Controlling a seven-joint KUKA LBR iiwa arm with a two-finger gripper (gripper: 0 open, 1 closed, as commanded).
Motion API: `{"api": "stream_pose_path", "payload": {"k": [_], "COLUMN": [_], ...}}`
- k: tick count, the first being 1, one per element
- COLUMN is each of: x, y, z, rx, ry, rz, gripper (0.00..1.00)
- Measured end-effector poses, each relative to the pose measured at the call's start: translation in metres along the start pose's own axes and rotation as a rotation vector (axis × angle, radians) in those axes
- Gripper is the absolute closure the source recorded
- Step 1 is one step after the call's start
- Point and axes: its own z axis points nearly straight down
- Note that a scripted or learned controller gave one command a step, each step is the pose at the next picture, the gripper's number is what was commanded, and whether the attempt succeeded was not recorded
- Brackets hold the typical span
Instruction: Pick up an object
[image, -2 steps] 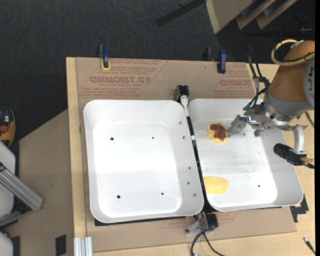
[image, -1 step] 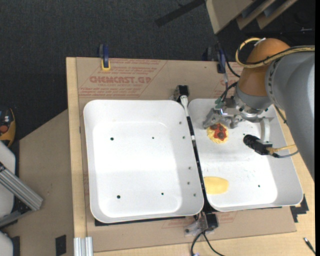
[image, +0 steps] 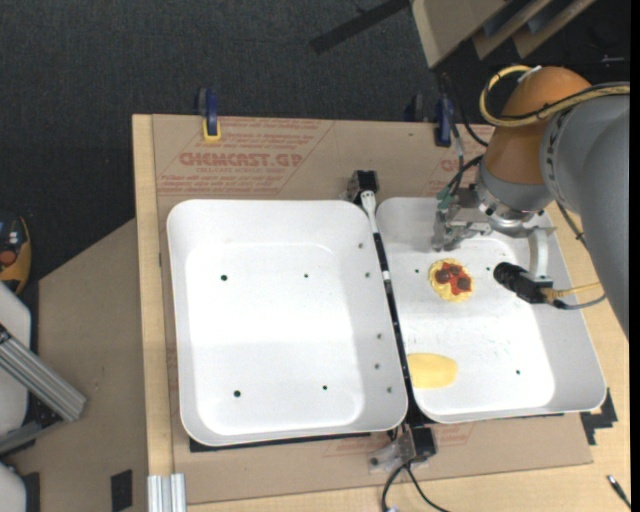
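- Gripper (image: 447, 236) hangs over the far part of the right bin (image: 560, 392); whether its fingers are spread or pressed together, I cannot tell.
- Nothing is seen between the fingers.
- A small round piece with red spots (image: 452, 279) lies in the right bin, just beside the gripper on its near side.
- A yellow flat piece (image: 433, 370) lies in the same bin, near the front edge, well apart from the gripper.
- The left bin (image: 190, 300) stands beside the right one, touching it.
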Motion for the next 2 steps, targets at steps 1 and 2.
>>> {"api": "stream_pose_path", "payload": {"k": [1, 2], "x": [0.0141, 0.0148], "y": [-0.0422, -0.0413], "z": [0.0097, 0.0103], "rx": [0.000, 0.001], "ry": [-0.001, 0.001], "rz": [0.002, 0.001], "gripper": [1.00, 0.00]}}
